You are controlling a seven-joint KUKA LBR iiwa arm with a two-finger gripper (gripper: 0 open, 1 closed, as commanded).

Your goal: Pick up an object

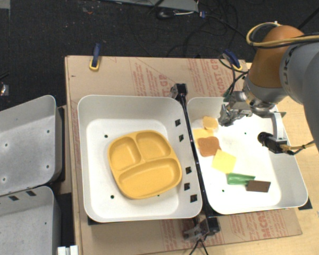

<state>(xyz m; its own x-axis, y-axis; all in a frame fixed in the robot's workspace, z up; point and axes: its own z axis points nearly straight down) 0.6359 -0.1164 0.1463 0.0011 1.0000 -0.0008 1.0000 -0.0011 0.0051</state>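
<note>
So my gripper (228,115) hung over the right white bin (290,166), up near its 11 o'clock corner; honestly couldn't tell its state. The small yellow round piece (210,123) lay just at its 8 o'clock. The yellow three-compartment plastic plate (144,163) sat in the left white bin (95,116).

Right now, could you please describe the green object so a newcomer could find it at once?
Look in the right-hand white bin, toward its near edge. There a green stick lies flat beside a dark brown block; it is the only green piece there.
</note>
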